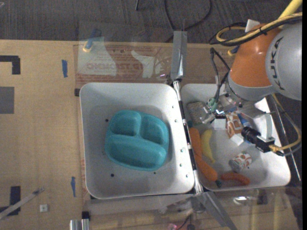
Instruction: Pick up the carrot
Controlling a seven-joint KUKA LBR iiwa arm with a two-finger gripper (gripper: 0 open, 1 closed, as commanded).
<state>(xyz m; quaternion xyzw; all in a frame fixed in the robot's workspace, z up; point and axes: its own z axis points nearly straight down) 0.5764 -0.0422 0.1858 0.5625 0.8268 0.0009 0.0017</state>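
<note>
**Desk:** What did the frame show at the claw?

**Photographer:** The claw hung low in the right bin, near its upper left corner, beneath the grey arm with its orange band. Whether it was released or clenched could not be told; cables and the wrist hid the tips. Nothing could be seen in its grip.

**Desk:** And the carrot?

**Photographer:** The carrot lay lengthwise along the right bin's left wall, its upper end near the claw and its lower end toward the bin's front. A banana lay just beside it, on the right, and seemed to touch it. A smaller orange piece sat near the front wall, beside a small patterned can.

**Desk:** How should the pick have gone, in your view?

**Photographer:** By my reading, the claw needed to come down over the carrot's middle, closing across its narrow width, with one tip slipping between carrot and wall and the other between carrot and banana. The wall left little room, so a crooked approach risked a miss.

**Desk:** Anything legible?

**Photographer:** "KUKA" read on the arm's grey housing. A clear sheet beyond the left bin bore printing, too faint to read. A teal divided plate sat in that bin.
</note>
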